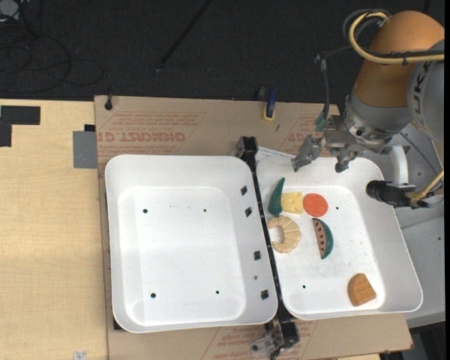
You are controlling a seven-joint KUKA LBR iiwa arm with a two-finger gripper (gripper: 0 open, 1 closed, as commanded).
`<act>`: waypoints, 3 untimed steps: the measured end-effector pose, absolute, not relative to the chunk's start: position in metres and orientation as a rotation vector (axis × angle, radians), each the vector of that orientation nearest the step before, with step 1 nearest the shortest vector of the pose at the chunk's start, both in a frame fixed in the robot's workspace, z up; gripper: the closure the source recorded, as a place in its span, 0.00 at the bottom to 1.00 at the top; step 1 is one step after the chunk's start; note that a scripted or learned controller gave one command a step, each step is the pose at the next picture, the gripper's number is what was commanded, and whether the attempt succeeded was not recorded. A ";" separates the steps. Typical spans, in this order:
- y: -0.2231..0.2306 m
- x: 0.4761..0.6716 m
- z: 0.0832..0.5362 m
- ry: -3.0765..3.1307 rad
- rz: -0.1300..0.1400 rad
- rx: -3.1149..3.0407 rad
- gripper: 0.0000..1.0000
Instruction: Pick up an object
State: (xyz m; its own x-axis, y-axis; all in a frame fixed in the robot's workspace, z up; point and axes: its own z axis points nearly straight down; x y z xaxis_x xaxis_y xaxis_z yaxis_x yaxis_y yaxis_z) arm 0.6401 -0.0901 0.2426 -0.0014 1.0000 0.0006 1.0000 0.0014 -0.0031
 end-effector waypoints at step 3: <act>-0.084 0.584 0.097 -2.212 0.008 -2.228 1.00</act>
